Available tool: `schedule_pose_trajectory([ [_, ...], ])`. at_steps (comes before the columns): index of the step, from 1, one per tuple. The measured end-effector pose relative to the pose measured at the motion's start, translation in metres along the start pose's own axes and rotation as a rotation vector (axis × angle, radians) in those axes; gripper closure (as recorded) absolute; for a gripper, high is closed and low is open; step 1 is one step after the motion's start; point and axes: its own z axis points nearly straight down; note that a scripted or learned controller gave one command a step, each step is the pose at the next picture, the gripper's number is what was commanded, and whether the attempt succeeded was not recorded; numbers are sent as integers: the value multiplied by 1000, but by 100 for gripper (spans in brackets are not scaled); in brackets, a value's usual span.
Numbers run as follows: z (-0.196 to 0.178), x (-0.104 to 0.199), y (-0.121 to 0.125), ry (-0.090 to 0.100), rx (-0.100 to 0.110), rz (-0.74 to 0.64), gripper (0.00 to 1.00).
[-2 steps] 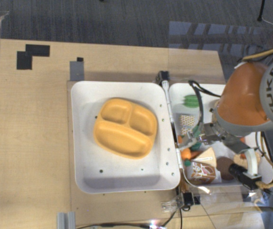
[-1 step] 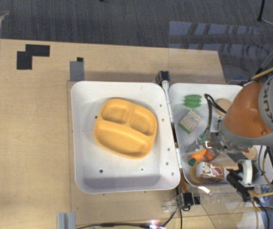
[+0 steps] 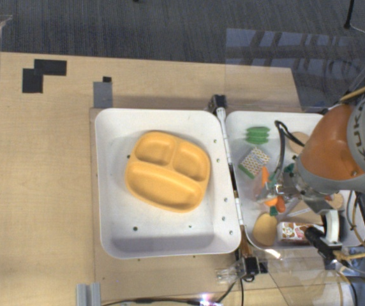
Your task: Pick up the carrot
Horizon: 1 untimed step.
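Gripper (image 3: pixel 277 193) state cannot be told — centre it over the carrot (image 3: pixel 273 202), clear of the right bin's (image 3: pixel 235 171) left wall, before closing.

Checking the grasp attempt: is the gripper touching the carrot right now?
Cannot tell. In the camera view the gripper sits right over the carrot, hiding any contact.

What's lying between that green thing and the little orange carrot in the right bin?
In the camera view, a small checkered packet lies between the green thing and the carrot.
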Motion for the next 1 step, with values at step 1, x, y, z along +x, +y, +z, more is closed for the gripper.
schedule_pose_trajectory([
  [1,-86,72,11,3,11,-199,100],
])
